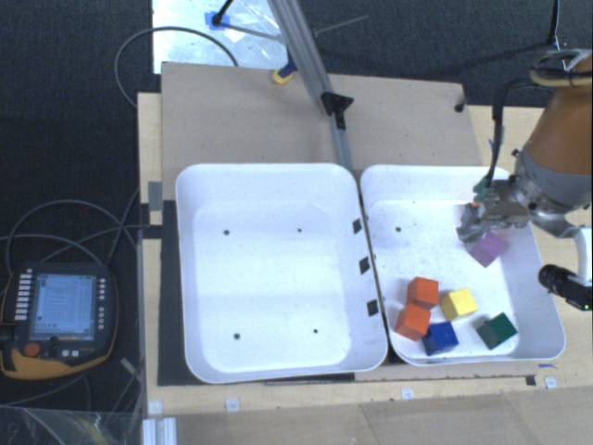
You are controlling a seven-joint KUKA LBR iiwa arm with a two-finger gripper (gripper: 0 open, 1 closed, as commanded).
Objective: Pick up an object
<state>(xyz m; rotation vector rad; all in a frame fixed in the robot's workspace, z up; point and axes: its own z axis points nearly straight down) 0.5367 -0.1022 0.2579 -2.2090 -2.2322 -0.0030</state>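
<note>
My gripper [480, 222] hangs over the right-hand part of the right bin [408, 185]. A purple block [488, 247] shows tilted right below it, touching or just under its tip; whether it is gripped I cannot tell. Toward the bin's front lie two orange blocks [423, 291] [413, 320], a yellow block [458, 303], a blue block [440, 337] and a green block [498, 330].
The left bin [269, 179] stands beside the right one, sharing a middle wall. A metal pole [306, 49] slants in from the back. A teach pendant [57, 321] lies on the floor at the left.
</note>
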